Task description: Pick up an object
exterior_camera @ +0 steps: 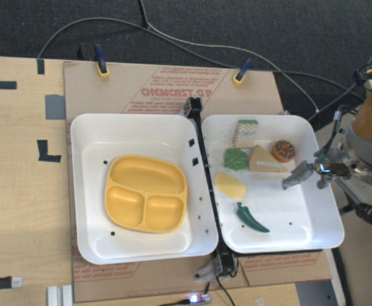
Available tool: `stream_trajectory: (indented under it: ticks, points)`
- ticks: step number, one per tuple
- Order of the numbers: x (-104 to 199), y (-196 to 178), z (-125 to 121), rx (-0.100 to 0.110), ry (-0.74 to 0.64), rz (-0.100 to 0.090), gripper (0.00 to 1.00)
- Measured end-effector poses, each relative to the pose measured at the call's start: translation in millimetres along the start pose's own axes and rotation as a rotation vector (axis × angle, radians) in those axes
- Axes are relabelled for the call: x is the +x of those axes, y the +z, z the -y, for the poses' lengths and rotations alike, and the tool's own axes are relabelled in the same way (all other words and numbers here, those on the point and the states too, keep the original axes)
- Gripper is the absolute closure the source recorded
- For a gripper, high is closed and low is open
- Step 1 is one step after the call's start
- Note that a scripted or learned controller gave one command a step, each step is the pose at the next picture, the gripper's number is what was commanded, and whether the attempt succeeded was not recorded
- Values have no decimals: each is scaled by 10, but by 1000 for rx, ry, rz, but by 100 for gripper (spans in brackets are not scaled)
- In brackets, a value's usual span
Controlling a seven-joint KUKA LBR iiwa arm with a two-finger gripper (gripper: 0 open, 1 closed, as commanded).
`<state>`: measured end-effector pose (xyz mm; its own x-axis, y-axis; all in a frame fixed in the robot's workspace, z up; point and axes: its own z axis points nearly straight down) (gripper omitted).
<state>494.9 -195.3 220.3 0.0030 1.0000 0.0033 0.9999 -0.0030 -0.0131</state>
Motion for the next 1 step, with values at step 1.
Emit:
stream_trajectory:
  ticks: [1]
  points:
    - [2,-57,-26,-11,-4,3,0]
